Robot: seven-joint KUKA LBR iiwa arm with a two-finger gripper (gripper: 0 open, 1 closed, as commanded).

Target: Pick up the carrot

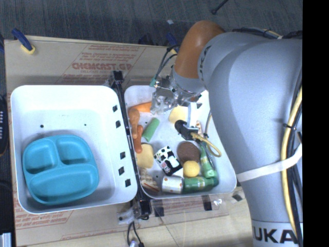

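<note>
The carrot is orange and lies along the left wall of the right bin, running from the bin's upper left down toward its middle. My gripper hangs low over the upper part of that bin, just right of the carrot's thick upper end and close to it. Whether it touches the carrot cannot be made out. The grey arm with its orange band covers the bin's upper right corner.
The right bin is crowded: a green cylinder, a pale yellow piece, a brown lump, a yellow ball, a green bottle, a can and a black-and-white block. The left bin holds a blue divided plate.
</note>
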